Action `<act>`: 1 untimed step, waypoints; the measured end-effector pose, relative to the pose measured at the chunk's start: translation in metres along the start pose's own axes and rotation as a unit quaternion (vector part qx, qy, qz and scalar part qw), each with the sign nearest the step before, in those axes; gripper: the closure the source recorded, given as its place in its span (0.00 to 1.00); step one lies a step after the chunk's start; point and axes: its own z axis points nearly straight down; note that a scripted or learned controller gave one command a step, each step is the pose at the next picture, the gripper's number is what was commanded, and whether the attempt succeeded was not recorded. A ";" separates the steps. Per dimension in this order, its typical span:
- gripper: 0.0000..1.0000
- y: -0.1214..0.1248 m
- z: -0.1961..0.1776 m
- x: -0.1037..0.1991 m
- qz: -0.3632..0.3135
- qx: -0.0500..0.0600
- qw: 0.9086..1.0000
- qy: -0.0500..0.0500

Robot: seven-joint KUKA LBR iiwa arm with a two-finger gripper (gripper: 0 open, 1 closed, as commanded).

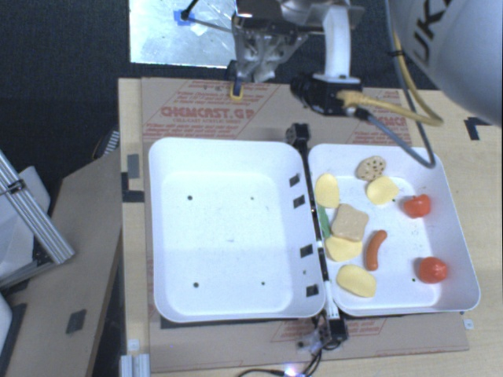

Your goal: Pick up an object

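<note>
The end effector (253, 67) hangs at the far side of the desk (134, 124), beyond the two white bins. The right bin (464, 277) holds yellow pieces, a sausage (375, 250), two tomatoes, a cookie (370, 167) and a tan slice (350, 223).

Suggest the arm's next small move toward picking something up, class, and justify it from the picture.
Probably swing the gripper toward the right bin, since it hangs beyond the bins' far edge, while the sausage and the other food lie there.

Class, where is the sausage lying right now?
The sausage lies in the right bin, tilted, just right of the tan bread slice.
</note>
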 end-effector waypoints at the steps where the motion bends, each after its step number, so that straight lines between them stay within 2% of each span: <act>1: 1.00 -0.044 0.050 0.000 0.000 0.006 1.000 -0.002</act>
